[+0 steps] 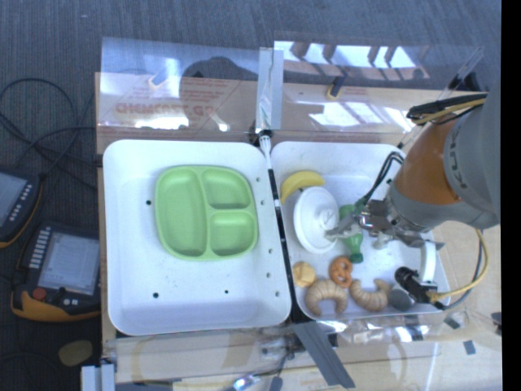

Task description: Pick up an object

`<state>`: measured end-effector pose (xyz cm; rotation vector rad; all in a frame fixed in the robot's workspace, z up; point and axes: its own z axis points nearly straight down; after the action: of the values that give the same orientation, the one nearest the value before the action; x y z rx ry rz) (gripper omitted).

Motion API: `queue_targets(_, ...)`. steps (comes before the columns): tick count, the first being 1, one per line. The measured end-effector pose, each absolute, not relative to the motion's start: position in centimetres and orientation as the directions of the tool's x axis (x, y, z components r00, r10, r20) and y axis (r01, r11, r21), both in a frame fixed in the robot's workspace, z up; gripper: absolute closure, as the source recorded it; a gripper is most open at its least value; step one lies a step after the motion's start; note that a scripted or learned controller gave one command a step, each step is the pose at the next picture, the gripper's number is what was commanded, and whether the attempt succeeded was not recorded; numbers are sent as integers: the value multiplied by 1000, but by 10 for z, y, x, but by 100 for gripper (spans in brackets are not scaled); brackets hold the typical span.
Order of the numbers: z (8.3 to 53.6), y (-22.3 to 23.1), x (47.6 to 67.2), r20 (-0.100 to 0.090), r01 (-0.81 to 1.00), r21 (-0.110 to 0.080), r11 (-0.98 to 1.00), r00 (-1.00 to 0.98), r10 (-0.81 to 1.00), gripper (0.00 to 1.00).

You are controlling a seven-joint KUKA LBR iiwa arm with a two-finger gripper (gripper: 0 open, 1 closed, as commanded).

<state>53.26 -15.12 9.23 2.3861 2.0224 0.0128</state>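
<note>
Crowding the right bin [358, 157], a white lid [313, 217], banana [298, 182], green toy [352, 228], orange ball [341, 270] and croissants [327, 294] ring the fingers [358, 228]; their spread cannot be told. A green tray [206, 212] fills the left bin [130, 218].

Two white bins [195, 312] on bench [456, 332]

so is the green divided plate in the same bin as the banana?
No. The green divided plate lies in the left bin, while the banana sits in the right bin, beside the white cup.
</note>
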Motion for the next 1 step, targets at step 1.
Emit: queue_targets(1,101,-149,535,3,987,16,-162,162,987,100)
